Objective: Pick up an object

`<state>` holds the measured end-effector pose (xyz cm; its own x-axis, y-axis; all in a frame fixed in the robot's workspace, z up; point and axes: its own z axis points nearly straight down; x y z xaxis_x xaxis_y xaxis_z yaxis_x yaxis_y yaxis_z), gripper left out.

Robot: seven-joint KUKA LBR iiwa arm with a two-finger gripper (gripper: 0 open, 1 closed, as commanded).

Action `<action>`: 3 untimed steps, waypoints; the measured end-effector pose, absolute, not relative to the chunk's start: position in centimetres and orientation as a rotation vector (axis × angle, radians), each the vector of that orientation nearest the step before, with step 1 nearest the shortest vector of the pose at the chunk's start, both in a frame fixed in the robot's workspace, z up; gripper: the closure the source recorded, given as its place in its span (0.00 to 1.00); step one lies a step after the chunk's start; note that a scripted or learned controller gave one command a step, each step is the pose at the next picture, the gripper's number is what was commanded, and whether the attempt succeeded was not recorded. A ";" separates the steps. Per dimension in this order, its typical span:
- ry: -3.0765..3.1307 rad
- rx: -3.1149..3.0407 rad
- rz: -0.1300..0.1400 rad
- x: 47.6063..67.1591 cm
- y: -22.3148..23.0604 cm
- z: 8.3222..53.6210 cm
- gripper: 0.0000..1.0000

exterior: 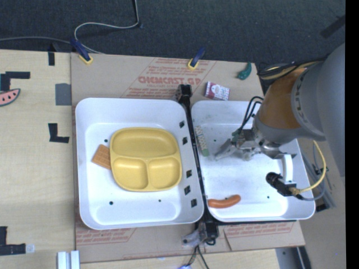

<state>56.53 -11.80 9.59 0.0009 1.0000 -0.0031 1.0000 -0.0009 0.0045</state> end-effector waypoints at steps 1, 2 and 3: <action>2.218 2.219 0.001 56.5 -11.7 10.5 1.00; 2.218 2.218 0.001 56.5 -11.8 10.5 0.00; 2.220 2.218 0.002 56.6 -11.7 11.4 1.00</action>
